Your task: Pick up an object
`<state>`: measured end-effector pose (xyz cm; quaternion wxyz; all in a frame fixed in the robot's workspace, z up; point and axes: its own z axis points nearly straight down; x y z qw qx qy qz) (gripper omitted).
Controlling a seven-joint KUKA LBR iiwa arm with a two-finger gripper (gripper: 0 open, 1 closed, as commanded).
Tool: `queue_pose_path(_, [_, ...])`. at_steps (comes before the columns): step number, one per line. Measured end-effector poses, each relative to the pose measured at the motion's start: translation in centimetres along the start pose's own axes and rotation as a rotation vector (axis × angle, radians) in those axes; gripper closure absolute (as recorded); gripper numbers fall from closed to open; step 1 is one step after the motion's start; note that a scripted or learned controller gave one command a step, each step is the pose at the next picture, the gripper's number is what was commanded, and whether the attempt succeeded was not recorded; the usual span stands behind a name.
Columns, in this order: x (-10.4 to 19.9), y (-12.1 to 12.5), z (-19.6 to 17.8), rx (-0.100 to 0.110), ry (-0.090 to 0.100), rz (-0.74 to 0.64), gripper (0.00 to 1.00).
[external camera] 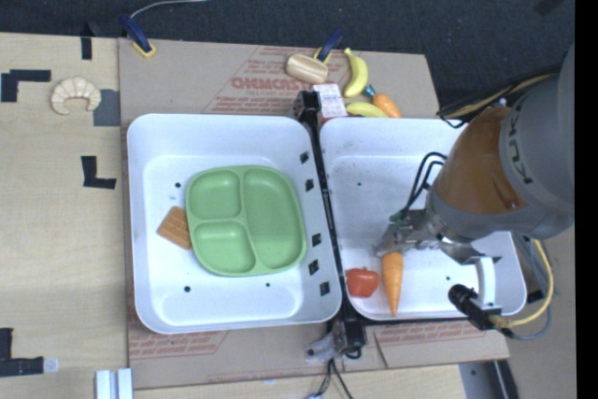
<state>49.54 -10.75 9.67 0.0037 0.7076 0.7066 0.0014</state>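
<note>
Pincer [397,238] hovers low in the right bin [374,145], right at the carrot's [392,280] top end; its grip state can't be made out. Tomato [363,281] sits just beside the carrot.

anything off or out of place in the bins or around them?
Several items lie outside the bins: a croissant on the bench at far left, and a bread roll, bananas and a small carton bunched behind the bins. A cracker sits partly under the green plate.

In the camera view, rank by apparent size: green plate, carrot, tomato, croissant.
1. Green plate, by far the largest
2. Carrot
3. Croissant, close to the carrot in size, so that order is unsure
4. Tomato, the smallest
</note>
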Motion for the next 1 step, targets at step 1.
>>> queue_pose_path(1, [5.49,-1.11,-8.75,0.009,0.004,-0.003,1.0])
